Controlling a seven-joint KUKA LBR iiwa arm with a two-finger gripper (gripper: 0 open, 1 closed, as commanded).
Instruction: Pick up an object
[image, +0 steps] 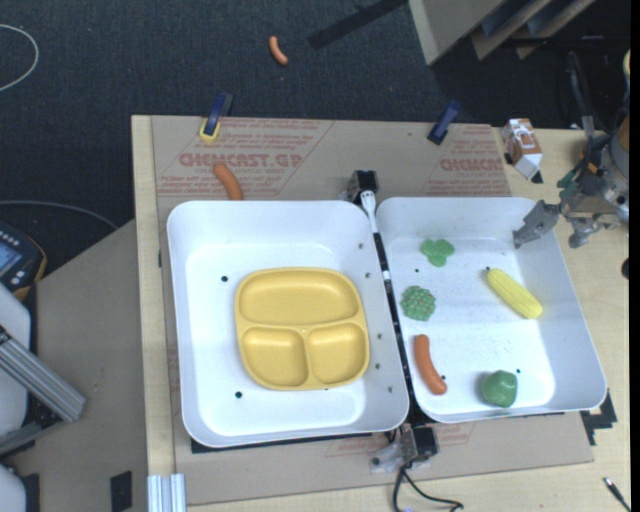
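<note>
Right bin (560, 380), smooth white plastic, is holding five toy foods: bumpy yellow corn (514, 293), two knobbly green pieces, an orange sausage (430, 363) and a glossy green pepper (498, 388). Gripper (552, 227) is hovering at the far rim w/ fingers spread, gripping nothing (arm cut off at right). Left bin is carrying a yellow three-compartment tray (300, 327).

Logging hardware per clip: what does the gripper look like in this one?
The gripper at the right bin's far right corner is grey metal, with two slim, angled grey jaws spreading from a darker body. Small teal and pale fittings sit on that body; cables and markings are too blurred to tell.
</note>
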